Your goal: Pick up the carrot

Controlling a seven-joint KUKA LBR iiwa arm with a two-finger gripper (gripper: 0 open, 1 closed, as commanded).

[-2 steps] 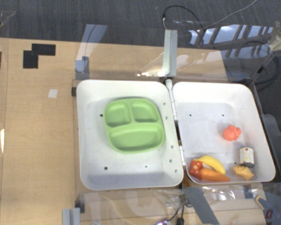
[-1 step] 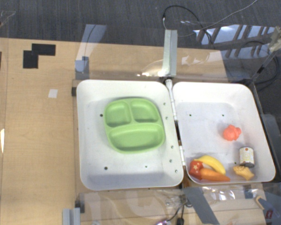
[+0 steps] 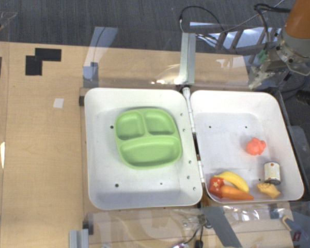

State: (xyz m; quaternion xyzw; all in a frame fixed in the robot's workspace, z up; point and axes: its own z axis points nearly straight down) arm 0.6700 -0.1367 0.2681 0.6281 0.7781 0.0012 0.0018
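Carrot: the long orange carrot (image 3: 236,192) lies at the near edge of the right white bin (image 3: 232,112), by its near left corner.
Neighbours: a yellow banana (image 3: 234,180) and a red pepper (image 3: 216,185) touch it, so we must grab low along its free end.
Other bin: we see a green plastic tray (image 3: 146,137) with three parts.
Gripper: the grey gripper (image 3: 268,66) hangs past the right bin's far right corner; we cannot tell how it is set.
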